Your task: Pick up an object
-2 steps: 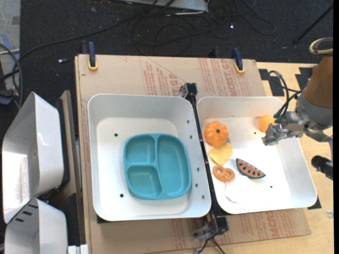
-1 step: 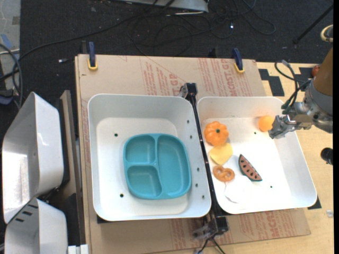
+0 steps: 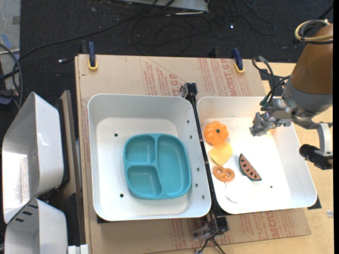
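Observation:
In the right bin (image 3: 296,192) lie an orange pumpkin toy (image 3: 216,133), a pale yellow wedge (image 3: 221,153), an orange pretzel (image 3: 223,173) and a watermelon slice (image 3: 249,168). My gripper (image 3: 260,127) hangs over the bin's upper right part, to the right of the pumpkin and apart from every toy. Nothing shows between its fingers. The arm's orange band (image 3: 317,54) rises at the right edge.
The left bin (image 3: 103,142) holds a teal divided plate (image 3: 157,166). A black divider clamp (image 3: 190,91) sits between the bins. Two white containers (image 3: 29,152) stand off the bench at the left. Cables lie on the dark floor behind.

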Available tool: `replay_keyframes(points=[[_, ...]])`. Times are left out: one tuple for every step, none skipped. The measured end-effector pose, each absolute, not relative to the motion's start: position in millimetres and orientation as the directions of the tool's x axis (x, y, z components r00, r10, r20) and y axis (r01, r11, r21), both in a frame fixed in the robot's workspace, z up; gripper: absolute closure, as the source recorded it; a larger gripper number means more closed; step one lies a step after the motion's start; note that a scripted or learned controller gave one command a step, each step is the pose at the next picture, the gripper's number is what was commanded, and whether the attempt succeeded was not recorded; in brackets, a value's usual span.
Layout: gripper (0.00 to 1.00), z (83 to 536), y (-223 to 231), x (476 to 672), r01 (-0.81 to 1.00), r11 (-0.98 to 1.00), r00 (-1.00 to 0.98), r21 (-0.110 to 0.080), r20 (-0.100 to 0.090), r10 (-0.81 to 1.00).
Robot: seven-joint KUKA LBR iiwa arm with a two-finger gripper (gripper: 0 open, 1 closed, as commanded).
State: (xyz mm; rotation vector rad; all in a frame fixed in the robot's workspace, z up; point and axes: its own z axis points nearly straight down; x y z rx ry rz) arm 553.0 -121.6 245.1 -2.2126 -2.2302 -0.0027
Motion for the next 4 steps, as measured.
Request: replay_keyframes(points=[[1.0,232.8,-70.9,551.9,1.0,0.008,-0.008,-0.001,0.002,1.0],[1.0,231.4,-18.4,563.1,1.0,0.009,-0.009,0.001,0.002,1.0],[1.0,220.5,35.4,561.7,1.0,0.009,-0.009,-0.002,0.002,1.0],[1.0,233.1,85.2,562.7,1.0,0.009,-0.009,0.001,0.002,1.0]])
